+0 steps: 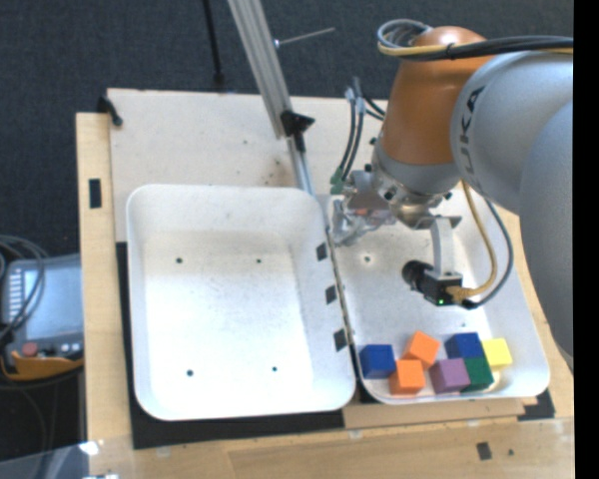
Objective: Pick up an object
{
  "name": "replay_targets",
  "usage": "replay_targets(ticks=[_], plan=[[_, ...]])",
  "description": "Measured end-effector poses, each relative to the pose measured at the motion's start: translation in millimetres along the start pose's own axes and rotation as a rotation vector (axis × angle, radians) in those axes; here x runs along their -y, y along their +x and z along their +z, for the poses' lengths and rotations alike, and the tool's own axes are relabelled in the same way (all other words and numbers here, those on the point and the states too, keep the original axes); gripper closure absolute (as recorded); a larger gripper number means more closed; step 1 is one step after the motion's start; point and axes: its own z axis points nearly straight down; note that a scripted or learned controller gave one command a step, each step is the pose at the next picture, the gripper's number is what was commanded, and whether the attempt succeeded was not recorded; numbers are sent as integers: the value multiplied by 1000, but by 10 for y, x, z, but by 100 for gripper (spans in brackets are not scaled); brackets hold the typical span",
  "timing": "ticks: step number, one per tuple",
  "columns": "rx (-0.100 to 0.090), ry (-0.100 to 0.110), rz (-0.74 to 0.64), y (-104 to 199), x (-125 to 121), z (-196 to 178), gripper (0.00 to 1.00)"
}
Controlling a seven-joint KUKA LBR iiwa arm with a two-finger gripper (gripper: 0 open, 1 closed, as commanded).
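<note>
Dark carpet surrounds a pale wooden bench [95, 267] that carries two shallow white bins side by side. At the left, the left bin [230, 302] shows only a speckled floor with a few small dark dots. Beside it, touching along a shared edge, the right bin [524, 357] holds a tight cluster of small blocks at its near end: a blue block [377, 359] at the left, two orange blocks [423, 347] [408, 375] just beside it, a purple block [447, 374], a green block [479, 372], a second blue block [465, 345] and a yellow block [497, 352] at the right, most of them touching one another. From the right the grey arm [524, 118] reaches in, its orange band [419, 103] above the wrist, hanging over the far part of the right bin. Its gripper [351, 218] sits close to the shared edge of the bins, well apart from the blocks, and nothing shows in it; how wide it stands I cannot tell, as the wrist hides much of it. A black fitting with a small green light [434, 282] hangs on cables under the wrist. A slanted aluminium rail [265, 68] rises from the bench's far side, and a handheld controller [35, 312] lies on the floor at the left.
</note>
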Motion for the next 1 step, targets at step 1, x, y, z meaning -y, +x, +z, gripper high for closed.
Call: replay_targets(ticks=[1], plan=[[0,-8,-2,526,-156,-54,100]])
